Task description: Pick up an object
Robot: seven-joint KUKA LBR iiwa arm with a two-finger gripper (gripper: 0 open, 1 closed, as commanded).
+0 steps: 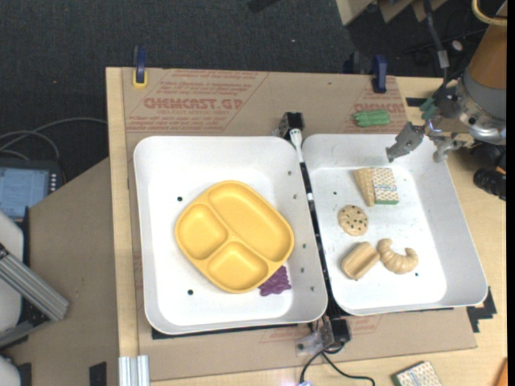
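The right bin (451, 240) holds a sandwich wedge (378, 186), a round cookie (352, 219), a croissant (397, 256) and a tan bread roll (359, 260). My gripper (420, 146) hangs over the bin's far edge, up and to the right of the sandwich wedge. It is open, with one finger (403, 143) pointing down-left and nothing between the two. It touches none of the food items. The arm's orange band sits at the view's upper right.
The left bin (153, 215) holds a yellow divided plate (233, 236), with a purple bunch of grapes (275, 281) at the plate's near right corner. A green object (371, 118) lies on the brown board behind the right bin. Clamps stand at the board's far edge.
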